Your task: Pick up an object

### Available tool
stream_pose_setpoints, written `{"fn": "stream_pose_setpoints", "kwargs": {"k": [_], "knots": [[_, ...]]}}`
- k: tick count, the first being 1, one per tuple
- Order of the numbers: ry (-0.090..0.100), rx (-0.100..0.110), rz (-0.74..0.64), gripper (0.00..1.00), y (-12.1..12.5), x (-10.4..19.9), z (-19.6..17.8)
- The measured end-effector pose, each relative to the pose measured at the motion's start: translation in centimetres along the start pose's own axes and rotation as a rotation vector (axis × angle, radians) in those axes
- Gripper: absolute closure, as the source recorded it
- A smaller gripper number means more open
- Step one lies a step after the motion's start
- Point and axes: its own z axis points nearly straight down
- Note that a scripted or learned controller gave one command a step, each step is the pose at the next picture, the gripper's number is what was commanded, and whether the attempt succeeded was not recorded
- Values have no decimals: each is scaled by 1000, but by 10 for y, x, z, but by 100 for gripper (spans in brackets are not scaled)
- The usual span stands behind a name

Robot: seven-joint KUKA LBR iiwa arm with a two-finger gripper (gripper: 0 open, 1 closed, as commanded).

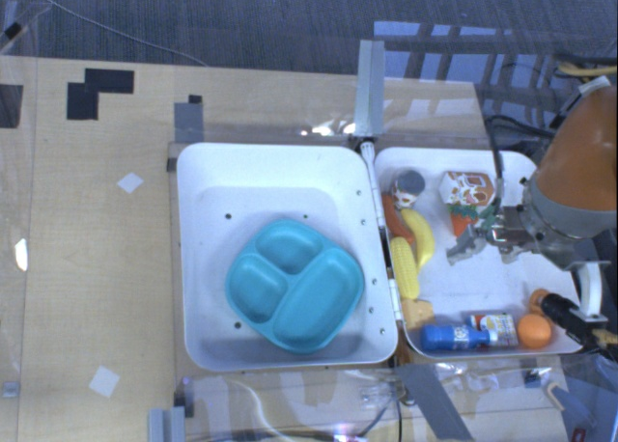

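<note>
- Wooden bench (87, 266) bearing two white bins.
- Left bin (203, 189): holding blue divided plate (294, 284).
- Gripper (462, 241): hovering spread wide, empty, approaching.
- Next: descending onto banana (419, 235), closing.

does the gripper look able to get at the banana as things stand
Probably yes. The gripper hangs over bare floor of the right bin, just right of the banana. Nothing lies between them, though the corn cob touching the banana's left side crowds a grasp.
</note>
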Motion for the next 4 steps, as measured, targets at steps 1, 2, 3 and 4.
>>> {"fn": "stream_pose_setpoints", "kwargs": {"k": [1, 2, 3, 4], "knots": [[-2, -19, -51, 0, 76, -10, 91], [0, -2, 186, 0, 72, -1, 66], [1, -3, 102, 0, 108, 41, 13], [0, -1, -19, 0, 94, 16, 80]]}}
